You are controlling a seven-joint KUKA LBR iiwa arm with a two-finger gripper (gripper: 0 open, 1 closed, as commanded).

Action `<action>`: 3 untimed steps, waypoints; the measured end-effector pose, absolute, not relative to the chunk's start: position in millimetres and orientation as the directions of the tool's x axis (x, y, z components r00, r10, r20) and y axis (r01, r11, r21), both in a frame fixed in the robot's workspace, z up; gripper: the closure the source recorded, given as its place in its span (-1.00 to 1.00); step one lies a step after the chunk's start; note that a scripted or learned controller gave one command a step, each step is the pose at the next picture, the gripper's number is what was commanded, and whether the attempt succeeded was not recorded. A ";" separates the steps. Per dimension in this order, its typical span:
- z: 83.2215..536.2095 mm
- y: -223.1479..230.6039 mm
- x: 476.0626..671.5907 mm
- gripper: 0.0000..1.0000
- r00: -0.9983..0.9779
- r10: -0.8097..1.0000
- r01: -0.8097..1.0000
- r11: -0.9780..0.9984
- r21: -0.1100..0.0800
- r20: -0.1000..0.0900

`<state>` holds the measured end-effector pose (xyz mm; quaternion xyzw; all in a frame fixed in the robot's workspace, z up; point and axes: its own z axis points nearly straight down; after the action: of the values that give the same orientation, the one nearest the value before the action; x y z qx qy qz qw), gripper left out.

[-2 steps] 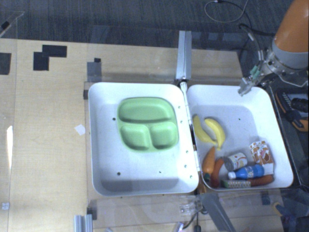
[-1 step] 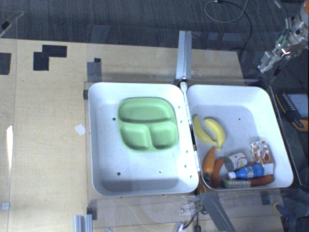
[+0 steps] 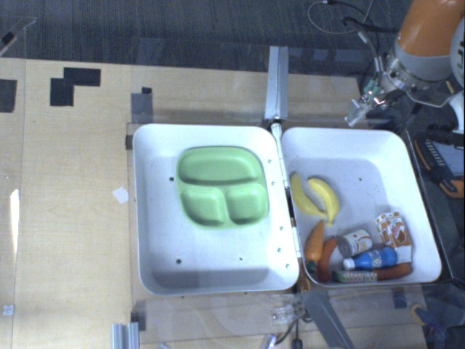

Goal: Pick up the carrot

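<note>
While the arm point(image 3: 436, 27) hangs at the upper right, its gripper point(image 3: 367, 100) sits above the far rim of the right bin point(image 3: 407, 166), well apart from everything inside; from this angle I cannot tell how its claw is set. Down in that bin the carrot point(image 3: 314, 240) lies near the front left corner, beside the dividing wall, touching a reddish sausage-like piece point(image 3: 327, 257) on its right. Two bananas point(image 3: 314, 197) rest just behind it. Near the front edge sit a small can point(image 3: 354, 242), a blue bottle point(image 3: 372, 259) and a printed packet point(image 3: 393, 231). Across the divider, the left bin point(image 3: 156, 260) holds a green sectioned tray point(image 3: 221, 186).
</note>
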<state>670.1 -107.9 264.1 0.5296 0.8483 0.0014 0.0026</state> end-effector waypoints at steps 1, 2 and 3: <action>277.1 -106.4 672.1 1.00 -0.443 0.896 0.896 0.443 0.012 -0.007; 290.2 -105.1 673.9 1.00 -0.447 0.894 0.894 0.448 0.019 -0.012; 301.8 57.3 668.8 1.00 -0.479 0.878 0.878 0.479 0.008 -0.002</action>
<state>668.8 57.3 301.8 0.5105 0.8599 0.0027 0.0030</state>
